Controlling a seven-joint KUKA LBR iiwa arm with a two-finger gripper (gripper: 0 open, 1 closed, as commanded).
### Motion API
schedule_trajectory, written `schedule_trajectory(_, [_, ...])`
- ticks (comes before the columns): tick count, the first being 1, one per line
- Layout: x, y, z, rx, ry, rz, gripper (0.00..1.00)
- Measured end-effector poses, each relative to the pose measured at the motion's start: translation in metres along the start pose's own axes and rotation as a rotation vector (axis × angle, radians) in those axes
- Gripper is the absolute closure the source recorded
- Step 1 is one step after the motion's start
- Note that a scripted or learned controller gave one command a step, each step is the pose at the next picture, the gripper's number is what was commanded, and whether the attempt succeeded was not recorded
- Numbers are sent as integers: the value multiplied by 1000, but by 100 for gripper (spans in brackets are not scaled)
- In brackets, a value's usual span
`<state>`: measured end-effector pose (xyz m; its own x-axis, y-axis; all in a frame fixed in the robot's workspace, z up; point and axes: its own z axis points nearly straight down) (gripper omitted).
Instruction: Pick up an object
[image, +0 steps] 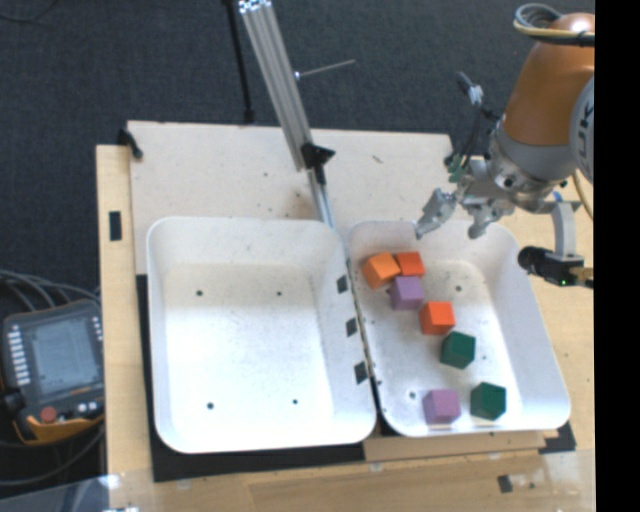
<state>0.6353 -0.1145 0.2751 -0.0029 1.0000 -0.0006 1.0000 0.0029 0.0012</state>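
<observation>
My gripper hangs over the far edge of the right bin, fingers spread open with nothing between them. Below and left of it lie two orange blocks side by side, with a purple block touching them. Further toward the front sit another orange block, a green block, a second green block and a purple block.
The left bin sits beside the right one. A slanted metal rail runs from the top down to the bins' shared far corner. A teach pendant lies off the bench at the left.
</observation>
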Motion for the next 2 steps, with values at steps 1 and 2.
schedule_trajectory(1, [0,0,0,0,0,0,0])
schedule_trajectory(2, [2,-2,63,6,0,3,0])
